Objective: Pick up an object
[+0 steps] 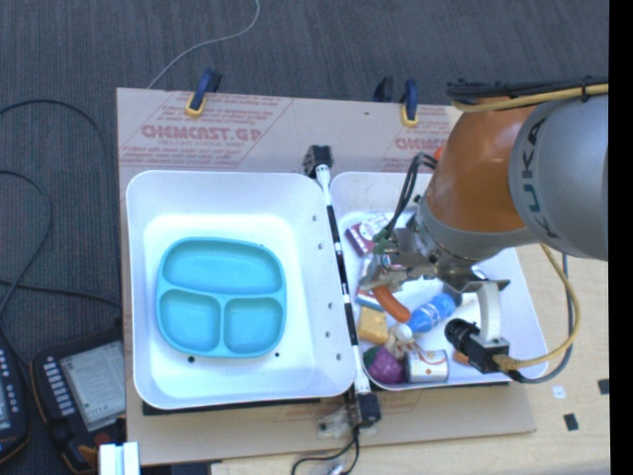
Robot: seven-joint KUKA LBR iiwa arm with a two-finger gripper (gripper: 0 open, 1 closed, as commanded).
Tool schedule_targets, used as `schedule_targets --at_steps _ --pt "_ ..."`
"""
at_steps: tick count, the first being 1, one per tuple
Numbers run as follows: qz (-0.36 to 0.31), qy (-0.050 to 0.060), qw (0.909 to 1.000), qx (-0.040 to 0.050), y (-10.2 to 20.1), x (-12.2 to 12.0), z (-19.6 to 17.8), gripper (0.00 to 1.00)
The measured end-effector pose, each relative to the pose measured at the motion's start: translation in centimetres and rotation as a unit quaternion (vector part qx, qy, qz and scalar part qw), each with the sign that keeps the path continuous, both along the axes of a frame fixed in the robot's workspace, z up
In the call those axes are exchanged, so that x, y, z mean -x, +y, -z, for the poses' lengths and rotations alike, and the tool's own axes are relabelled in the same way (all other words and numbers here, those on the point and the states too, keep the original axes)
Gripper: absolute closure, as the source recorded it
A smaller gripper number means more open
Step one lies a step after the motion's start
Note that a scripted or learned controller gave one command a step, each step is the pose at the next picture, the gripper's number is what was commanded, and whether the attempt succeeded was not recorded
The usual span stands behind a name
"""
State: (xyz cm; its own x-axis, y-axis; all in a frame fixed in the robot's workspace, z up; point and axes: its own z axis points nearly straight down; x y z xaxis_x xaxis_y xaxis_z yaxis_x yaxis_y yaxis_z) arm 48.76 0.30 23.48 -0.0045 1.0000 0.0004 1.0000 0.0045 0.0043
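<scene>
arm (514, 181) over cluttered right bin (524, 310); blue divided tray (223, 297) in left bin (148, 216).

A robotics lab (grey carpet (79, 28) underfoot): arm (554, 176) over a clamped board (198, 132), cables (30, 196) trailing

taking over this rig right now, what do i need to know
Gripper: low over the right bin, under the wrist; nothing visibly held, and open or shut cannot be told.
Things: the right bin holds an orange piece, a blue bottle, a yellow block, a purple object and a foil packet, packed close together. The left bin holds a blue divided tray.
Done: the arm is over the clutter.
Left: no pick is confirmed; something has to be grasped and lifted.
</scene>
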Motion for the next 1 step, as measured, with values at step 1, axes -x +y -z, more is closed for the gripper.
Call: schedule_targets --at_steps 1 --pt "-0.001 0.000 1.0000 -0.0001 0.04 -0.09 -0.96 1.00"
